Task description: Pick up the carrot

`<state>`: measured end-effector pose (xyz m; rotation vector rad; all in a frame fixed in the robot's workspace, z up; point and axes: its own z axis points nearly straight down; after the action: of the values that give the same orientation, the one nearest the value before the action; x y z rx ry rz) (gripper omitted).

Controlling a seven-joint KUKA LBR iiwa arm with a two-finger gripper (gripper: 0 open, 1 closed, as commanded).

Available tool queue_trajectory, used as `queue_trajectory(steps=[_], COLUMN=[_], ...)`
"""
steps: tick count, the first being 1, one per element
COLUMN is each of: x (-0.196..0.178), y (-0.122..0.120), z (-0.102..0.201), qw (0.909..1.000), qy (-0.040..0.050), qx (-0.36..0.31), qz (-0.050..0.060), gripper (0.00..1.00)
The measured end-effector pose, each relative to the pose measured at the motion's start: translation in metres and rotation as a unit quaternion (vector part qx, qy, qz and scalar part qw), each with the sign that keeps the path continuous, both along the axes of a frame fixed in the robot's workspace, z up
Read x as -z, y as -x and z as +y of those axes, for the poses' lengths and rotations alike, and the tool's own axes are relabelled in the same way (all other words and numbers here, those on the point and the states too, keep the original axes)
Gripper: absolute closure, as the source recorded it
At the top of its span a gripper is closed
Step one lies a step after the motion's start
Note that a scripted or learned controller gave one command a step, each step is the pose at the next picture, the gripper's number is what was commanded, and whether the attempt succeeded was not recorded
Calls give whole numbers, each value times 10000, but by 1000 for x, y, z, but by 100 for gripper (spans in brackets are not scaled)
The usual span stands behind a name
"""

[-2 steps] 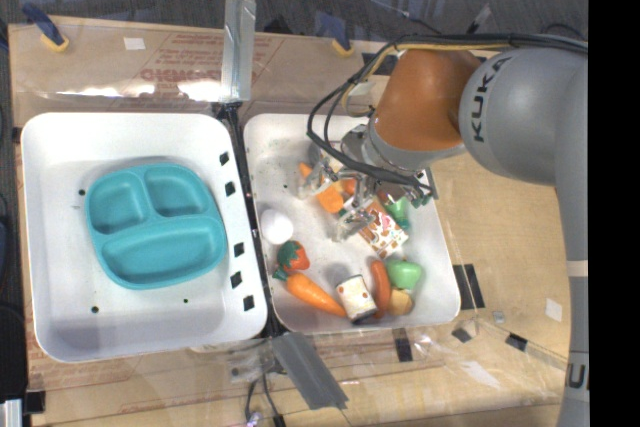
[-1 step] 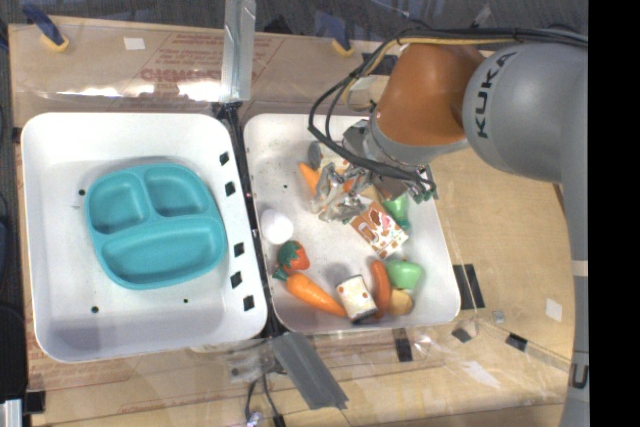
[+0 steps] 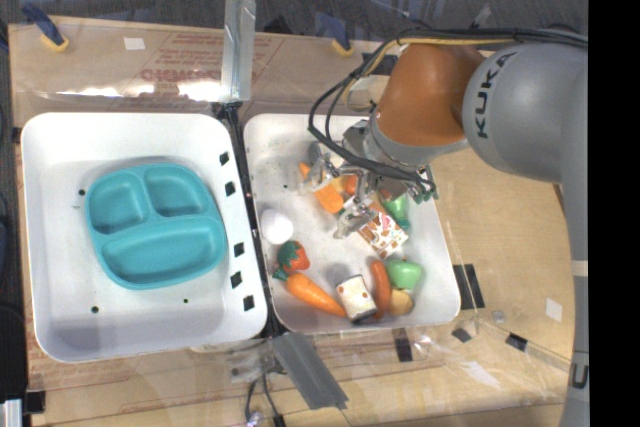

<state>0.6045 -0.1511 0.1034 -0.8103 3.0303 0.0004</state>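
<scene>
While my end effector (image 3: 350,200) hangs over the clutter at the right bin's (image 3: 262,137) centre, the carrot (image 3: 312,293) lies at six o'clock, well apart. Closing here risks snagging the orange block (image 3: 330,196) or patterned box (image 3: 382,233) instead. How wide I stand, I cannot tell.
</scene>
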Motion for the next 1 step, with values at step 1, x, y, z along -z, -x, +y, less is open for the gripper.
queue_trajectory(steps=[1], x=[-11], y=[-2], z=[2], qw=[10000], qy=[0], qx=[-18], qz=[-21], gripper=[100])
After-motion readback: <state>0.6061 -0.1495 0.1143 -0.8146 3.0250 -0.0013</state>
